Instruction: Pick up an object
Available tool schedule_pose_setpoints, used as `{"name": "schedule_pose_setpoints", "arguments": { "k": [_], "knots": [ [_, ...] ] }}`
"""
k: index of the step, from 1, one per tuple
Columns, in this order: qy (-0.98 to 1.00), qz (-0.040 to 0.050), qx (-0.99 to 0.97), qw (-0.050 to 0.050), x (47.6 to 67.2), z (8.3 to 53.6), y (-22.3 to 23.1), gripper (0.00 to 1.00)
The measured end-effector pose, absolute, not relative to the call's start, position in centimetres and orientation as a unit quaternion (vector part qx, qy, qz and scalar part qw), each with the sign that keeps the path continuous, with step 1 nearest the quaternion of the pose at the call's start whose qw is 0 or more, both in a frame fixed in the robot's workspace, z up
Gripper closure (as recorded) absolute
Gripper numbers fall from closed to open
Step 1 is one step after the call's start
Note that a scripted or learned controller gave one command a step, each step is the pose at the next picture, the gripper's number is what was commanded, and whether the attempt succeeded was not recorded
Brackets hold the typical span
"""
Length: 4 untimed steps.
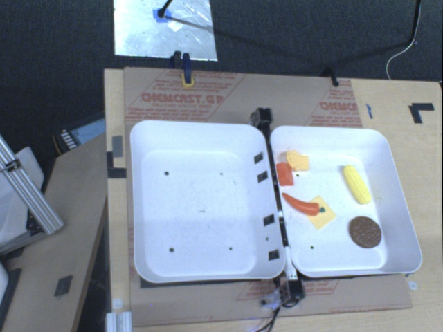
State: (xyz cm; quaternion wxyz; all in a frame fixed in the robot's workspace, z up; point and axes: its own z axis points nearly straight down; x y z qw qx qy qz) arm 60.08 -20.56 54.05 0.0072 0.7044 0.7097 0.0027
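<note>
Two shallow white bins of smooth moulded plastic, each a rounded-corner rectangle, sit side by side on a tan board printed with faint red lettering. The left bin (201, 206) has a matte floor marked by a few small dark dots. A dark hinge strip (270, 192) with small black clips runs between the bins from 12 o'clock to 6 o'clock.

All the loose objects lie in the right bin (398, 206). Taking that bin's centre as the dial: a corn cob (356, 183), yellow, elongated and ribbed with kernel rows, lies toward 2 o'clock, tilted. A flat brown disc (365, 232) with a grainy, speckled surface rests toward 4 o'clock, near the cob but apart from it. A slim red-orange chilli pepper (301, 203), smooth, curved and tapering, with a green stem end, lies toward 9 o'clock; its stem end overlaps a thin yellow square slice (322, 216) set cornerwise. A small red-orange block (284, 173) sits toward 10 o'clock just beside the hinge strip, touching a pale yellow-orange chunk (298, 161) with blunt corners at about 11 o'clock.

Beyond the board, at 12 o'clock of the left bin, a shiny, crinkled silver sheet (165, 19) lies on dark carpet, and a blue-and-yellow clamp (185, 69) grips the board's far edge.

The end effector's state cannot be told.
</note>
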Motion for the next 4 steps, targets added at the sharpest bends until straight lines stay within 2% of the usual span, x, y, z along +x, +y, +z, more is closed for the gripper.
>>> {"name": "schedule_pose_setpoints", "arguments": {
  "k": [1, 4],
  "knots": [
    [0.710, 0.0015, 0.704, 0.005, 59.9, 54.8, -20.6, 1.00],
    [0.715, 0.0032, 0.699, 0.011, 60.0, 58.2, -20.6, 1.00]
  ]
}}
